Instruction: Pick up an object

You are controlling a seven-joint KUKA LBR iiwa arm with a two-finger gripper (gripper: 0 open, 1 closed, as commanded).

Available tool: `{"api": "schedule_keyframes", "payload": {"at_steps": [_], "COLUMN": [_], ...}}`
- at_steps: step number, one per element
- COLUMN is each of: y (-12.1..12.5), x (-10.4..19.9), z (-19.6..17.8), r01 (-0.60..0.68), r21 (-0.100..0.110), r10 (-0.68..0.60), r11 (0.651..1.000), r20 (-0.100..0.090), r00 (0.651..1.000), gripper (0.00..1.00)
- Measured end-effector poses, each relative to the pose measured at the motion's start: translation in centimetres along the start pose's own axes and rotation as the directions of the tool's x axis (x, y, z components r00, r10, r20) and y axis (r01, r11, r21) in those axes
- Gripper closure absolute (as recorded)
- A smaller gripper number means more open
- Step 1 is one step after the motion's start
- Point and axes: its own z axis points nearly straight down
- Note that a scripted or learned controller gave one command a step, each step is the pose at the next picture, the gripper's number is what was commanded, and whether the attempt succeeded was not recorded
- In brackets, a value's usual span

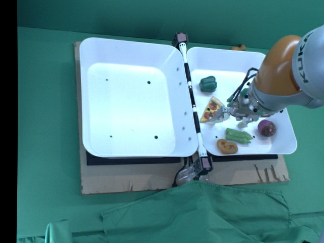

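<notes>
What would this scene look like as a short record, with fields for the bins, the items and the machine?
left bin: white, shallow, with a few dark dots on its floor
right bin: white, shallow, holds the toy food
items in right bin: green pepper, pizza slice, green bean pod, pretzel, purple onion
arm: grey with orange band, reaching in from the right over the right bin
gripper: low in the right bin, right beside the pizza slice
grasp: cannot be judged
bench: green cloth
</notes>
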Motion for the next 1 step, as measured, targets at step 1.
{"api": "schedule_keyframes", "payload": {"at_steps": [1], "y": [0.28], "x": [-0.16], "z": [-1.36], "r01": [-0.003], "r21": [-0.014], "r10": [0.003], "r11": [1.000], "r20": [0.005], "r00": [1.000], "gripper": [1.00]}}
